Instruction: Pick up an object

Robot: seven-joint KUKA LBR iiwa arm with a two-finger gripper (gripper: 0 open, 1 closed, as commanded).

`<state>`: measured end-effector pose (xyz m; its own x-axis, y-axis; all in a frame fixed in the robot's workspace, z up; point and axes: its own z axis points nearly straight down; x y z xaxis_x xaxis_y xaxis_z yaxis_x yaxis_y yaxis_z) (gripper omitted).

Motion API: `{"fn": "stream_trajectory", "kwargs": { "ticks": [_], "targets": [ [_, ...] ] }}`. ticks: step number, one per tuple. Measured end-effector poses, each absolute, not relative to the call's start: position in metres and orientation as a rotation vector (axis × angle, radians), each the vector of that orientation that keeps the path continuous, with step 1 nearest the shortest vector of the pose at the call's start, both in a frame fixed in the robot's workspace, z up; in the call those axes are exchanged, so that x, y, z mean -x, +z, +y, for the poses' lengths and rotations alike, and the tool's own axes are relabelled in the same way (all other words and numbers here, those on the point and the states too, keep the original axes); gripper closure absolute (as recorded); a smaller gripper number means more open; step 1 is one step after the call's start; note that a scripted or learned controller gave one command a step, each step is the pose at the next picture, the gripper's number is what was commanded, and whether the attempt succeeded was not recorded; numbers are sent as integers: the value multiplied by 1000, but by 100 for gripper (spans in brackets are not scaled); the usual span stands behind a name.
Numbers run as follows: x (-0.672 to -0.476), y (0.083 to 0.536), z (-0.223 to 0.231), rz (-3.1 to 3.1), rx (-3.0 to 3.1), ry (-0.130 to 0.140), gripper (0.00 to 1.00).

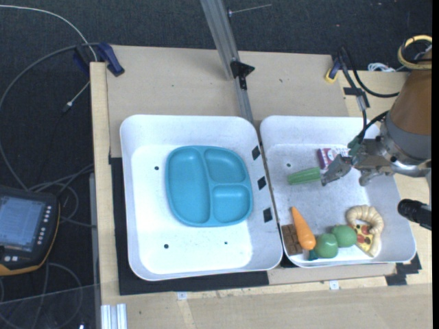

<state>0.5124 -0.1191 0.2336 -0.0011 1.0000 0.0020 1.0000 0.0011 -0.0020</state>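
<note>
at the right of the frame, inside the right bin [274, 132], a green cylinder [304, 177] lay near the middle, beside a small red packet [329, 157]. the gripper [351, 169] hovered just right of them with its fingers spread open, holding nothing. lower in the same bin lay a carrot [302, 229], a green ball [344, 236] and a pretzel-like toy [365, 227]. the left bin [137, 204] carried a blue divided plate [208, 185].
</note>
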Motion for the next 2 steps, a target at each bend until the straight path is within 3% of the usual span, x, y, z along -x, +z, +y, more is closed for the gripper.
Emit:
{"fn": "stream_trajectory", "kwargs": {
  "ticks": [1,2],
  "targets": [
    [-512,234,-119,-2221,2219,0,0],
    [-506,176,-126,-2214,2217,6,0]
  ]
}}
